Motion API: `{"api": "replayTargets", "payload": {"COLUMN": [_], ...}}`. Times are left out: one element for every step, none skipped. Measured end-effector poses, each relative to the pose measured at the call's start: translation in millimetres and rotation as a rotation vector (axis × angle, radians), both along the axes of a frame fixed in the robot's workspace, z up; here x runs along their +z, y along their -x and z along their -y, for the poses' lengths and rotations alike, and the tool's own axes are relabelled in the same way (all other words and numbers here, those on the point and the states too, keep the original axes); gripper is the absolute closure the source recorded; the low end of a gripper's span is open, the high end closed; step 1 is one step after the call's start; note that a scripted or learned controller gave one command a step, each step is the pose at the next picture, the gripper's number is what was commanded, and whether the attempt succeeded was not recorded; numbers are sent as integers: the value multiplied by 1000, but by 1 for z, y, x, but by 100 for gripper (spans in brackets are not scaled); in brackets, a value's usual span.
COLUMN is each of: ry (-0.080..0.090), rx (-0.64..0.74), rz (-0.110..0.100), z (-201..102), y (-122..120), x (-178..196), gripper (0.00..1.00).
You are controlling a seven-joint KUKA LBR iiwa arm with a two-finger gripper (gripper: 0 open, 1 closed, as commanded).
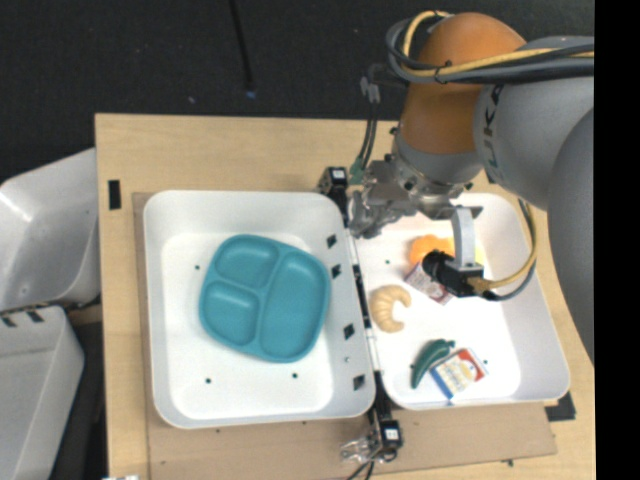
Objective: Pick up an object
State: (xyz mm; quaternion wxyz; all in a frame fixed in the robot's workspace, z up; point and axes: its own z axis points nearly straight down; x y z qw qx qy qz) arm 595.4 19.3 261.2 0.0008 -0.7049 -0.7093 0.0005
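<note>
My gripper (374, 208) hangs just behind the croissant (390, 306), at the right bin's (512, 313) inner wall; open or closed, I cannot tell. Bare floor lies right of the croissant. An orange piece (426, 246) lies behind-right of it, and a green thing (431, 359) and a packet (462, 372) in front-right. Left of the croissant, the left bin (180, 258) holds a teal plate (265, 296).

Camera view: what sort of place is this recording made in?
Probably a robotics lab's bin-picking bench: two white bins side by side, a croissant and teal plate in them, a grey robot arm overhead.
</note>
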Motion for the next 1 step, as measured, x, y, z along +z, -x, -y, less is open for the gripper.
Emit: {"api": "replayTargets", "payload": {"ry": [1], "rx": [-2], "rz": [3], "z": [-38], "y": [-14], "x": [-12], "gripper": [100]}}
